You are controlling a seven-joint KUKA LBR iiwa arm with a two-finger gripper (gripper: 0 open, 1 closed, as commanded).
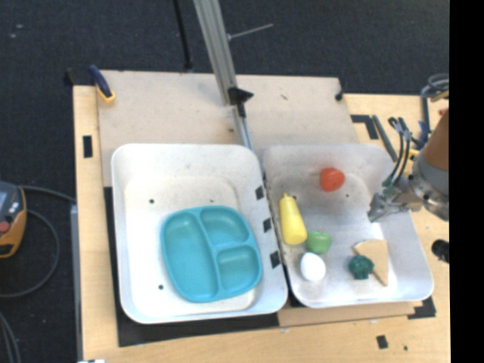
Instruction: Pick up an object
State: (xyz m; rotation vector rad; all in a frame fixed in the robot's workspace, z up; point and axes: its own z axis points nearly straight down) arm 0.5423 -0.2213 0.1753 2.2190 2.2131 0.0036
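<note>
Beige table, right white bin: my gripper, grip unreadable, nears the rim; a descent risks clipping the tan wedge block.

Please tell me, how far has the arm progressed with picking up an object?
Done: the gripper has reached the right bin, by its right side. In hand: nothing visible between its fingers. Left: choosing and lifting; the red ball, yellow piece, white egg and dark green toy all lie on the bin floor.
</note>
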